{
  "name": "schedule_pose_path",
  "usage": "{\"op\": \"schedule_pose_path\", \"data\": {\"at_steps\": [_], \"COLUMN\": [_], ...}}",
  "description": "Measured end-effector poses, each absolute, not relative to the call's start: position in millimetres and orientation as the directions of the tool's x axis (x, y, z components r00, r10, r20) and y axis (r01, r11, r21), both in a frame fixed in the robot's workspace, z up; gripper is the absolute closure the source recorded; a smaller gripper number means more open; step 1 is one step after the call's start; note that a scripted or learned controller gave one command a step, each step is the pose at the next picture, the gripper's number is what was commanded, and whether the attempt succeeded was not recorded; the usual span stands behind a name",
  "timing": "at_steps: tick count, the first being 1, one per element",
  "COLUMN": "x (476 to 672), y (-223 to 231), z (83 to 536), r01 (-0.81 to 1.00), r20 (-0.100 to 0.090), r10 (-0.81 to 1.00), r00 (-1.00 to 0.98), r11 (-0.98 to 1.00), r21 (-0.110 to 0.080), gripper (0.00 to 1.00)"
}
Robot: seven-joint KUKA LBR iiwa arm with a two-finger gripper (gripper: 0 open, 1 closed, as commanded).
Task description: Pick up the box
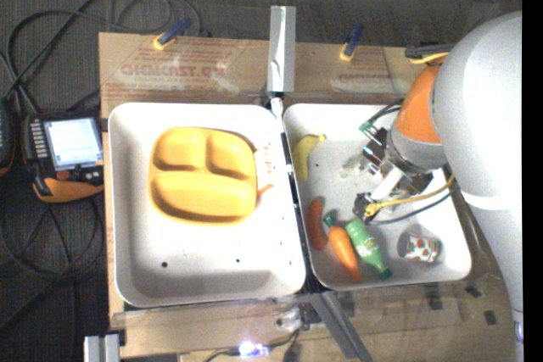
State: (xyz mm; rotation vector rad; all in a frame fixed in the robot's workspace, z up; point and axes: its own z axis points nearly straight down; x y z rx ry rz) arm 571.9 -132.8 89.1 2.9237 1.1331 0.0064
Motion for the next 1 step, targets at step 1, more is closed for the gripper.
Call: {"op": "schedule_pose_path", "data": {"at_steps": [1], "x": [520.2], "y": [-173.6], "z": [90.4], "r01": [0.636], "r20": [0.001], "r10": [0.636], "r00": [0.772], "r11": [-0.772], "r21": [0.006], "gripper": [0.00]}}
